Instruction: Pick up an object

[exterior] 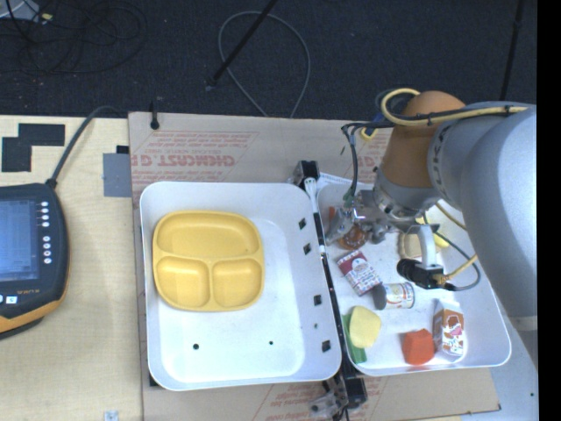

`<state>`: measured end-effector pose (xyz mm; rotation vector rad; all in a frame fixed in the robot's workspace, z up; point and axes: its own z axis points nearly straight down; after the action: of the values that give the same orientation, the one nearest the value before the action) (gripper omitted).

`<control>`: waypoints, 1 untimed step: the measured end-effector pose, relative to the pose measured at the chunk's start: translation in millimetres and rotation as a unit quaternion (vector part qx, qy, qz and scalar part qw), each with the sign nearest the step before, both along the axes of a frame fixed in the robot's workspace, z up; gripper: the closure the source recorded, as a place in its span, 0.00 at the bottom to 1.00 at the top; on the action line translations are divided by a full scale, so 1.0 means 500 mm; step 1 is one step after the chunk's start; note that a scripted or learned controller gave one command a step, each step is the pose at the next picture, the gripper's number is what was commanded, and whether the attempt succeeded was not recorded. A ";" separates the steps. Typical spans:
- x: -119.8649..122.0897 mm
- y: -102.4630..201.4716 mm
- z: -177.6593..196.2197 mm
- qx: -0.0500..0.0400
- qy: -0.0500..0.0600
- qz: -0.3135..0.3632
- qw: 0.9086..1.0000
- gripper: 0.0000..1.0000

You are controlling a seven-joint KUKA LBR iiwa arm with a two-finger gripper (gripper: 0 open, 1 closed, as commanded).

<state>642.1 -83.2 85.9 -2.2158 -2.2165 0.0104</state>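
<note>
My gripper (pixel 358 220) is low in the upper left part of the right bin (pixel 491 358), reaching in from the right. A small brown and red object (pixel 354 235) lies right under it, partly hidden by the gripper. Just below sits a red and white packet (pixel 358 272). Further toward the front are a small white jar with a dark lid (pixel 397 296), a yellow and green toy fruit (pixel 364 327), an orange-red block (pixel 418 346) and a brown and white packet (pixel 450 332).
The left bin (pixel 175 358) holds a yellow divided plate (pixel 209 260). A pale yellow object (pixel 438 237) peeks out beneath the arm in the right bin. A teach pendant (pixel 26 244) lies on the bench at far left.
</note>
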 end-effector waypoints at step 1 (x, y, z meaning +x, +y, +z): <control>-0.028 -0.037 0.078 0.000 -0.004 -0.001 1.000 0.00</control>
<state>627.8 -101.5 124.8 -2.2217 -2.2193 0.0025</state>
